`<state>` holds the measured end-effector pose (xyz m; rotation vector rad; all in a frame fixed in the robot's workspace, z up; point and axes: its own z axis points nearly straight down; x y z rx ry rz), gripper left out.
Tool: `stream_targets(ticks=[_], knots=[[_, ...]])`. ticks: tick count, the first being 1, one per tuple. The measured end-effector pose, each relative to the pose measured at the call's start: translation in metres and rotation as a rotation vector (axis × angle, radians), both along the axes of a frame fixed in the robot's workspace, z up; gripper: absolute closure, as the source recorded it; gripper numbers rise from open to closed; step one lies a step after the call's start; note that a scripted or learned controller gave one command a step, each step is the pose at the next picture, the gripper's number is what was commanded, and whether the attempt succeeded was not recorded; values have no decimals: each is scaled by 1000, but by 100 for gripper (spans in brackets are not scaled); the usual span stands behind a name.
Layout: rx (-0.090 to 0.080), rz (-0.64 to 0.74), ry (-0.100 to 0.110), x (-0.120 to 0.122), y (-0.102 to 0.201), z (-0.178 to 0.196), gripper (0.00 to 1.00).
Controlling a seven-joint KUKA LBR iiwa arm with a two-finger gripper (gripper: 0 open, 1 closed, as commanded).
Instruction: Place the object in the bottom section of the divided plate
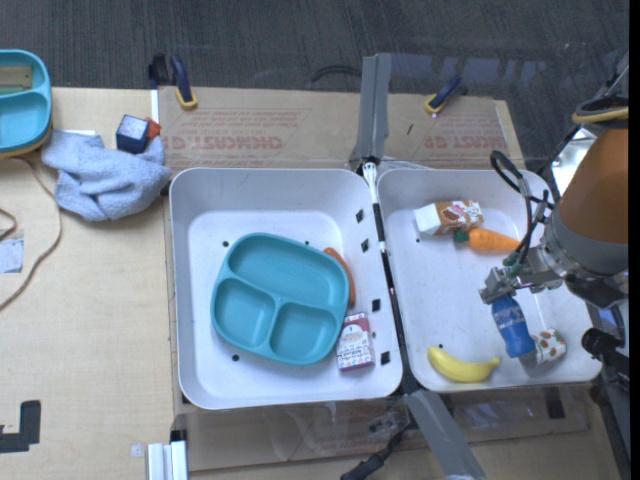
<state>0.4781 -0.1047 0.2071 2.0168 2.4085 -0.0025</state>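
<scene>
Counter (90, 308): light wood surface, with a brown cardboard sheet (300, 128) laid over its far middle, printed lettering visible. Two white bins rest side by side on it, touching along their inner edges: the left bin (190, 298) and the right bin (400, 268). A grey vertical post (373, 108) rises behind their junction. Two clamps sit at the cardboard's far edge, one at the left (178, 80) and one at the right (442, 96). On the counter's left lie a crumpled grey cloth (105, 180), a small dark cube (133, 133) touching it, a blue tray (22, 103) at the far-left edge, and a thin cord (45, 238).
</scene>
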Motion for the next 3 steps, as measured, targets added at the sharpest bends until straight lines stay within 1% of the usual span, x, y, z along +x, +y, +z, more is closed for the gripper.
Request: stream_targets(ticks=[1,2,3], knots=[[0,24,0,43,56,41,100],[0,128,0,41,122,49,100],[0,264,3,44,195,27,100]])
